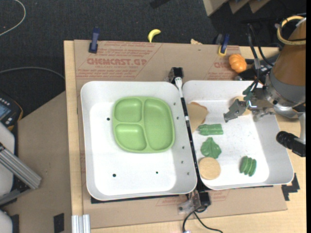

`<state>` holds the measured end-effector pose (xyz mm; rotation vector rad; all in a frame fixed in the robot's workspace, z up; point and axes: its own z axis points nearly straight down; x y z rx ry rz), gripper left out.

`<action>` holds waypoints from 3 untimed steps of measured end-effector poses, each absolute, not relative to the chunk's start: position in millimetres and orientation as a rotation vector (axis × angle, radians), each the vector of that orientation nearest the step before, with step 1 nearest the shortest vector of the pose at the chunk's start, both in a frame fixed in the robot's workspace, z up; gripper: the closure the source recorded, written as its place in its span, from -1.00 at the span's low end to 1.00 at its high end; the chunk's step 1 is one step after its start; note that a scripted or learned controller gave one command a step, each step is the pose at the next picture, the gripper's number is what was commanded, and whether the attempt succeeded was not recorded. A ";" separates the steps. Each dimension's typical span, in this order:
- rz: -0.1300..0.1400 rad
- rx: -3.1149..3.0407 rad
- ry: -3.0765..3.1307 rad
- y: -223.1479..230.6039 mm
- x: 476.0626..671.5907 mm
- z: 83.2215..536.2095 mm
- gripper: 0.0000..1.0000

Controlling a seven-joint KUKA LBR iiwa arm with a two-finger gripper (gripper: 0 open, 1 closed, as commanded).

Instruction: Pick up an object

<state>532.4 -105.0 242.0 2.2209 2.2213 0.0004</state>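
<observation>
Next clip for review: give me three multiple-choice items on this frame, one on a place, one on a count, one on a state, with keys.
1. Where does the green tray lie?
A. left bin
B. right bin
C. bare bench

2. How many green items lie in the right bin?
A. one
B. three
C. five

3. What does the tool hold?
A. a round cracker
B. the green tray
C. nothing seen between its fingers

Key:
1 A, the tray sits in the left bin.
2 B, three green items lie there.
3 C, the tool hovers over the right bin's upper part, apart from the round cracker.
</observation>
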 end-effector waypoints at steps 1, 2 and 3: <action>-0.009 2.232 2.227 -101.3 475.1 136.5 -1.00; 0.002 2.221 2.218 -101.9 479.6 152.3 1.00; 0.007 2.213 2.227 -41.5 480.2 186.5 1.00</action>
